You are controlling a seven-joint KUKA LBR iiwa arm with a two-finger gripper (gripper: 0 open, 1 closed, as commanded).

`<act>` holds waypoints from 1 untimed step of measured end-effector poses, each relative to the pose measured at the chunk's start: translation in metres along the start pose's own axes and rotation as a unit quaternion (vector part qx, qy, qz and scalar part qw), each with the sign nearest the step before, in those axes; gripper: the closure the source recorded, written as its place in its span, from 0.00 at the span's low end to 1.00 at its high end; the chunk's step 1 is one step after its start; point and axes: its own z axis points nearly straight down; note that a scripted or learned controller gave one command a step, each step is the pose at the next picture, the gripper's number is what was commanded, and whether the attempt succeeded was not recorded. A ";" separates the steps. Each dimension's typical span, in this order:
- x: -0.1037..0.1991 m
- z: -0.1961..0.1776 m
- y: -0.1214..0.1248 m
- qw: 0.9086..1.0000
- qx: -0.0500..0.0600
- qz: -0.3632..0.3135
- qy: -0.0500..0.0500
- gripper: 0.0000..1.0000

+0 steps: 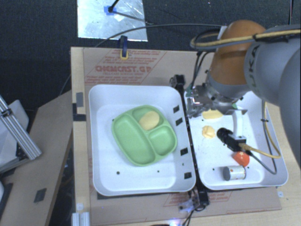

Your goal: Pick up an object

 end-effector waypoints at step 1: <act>0.050 -0.005 0.022 1.000 0.000 0.000 0.000 1.00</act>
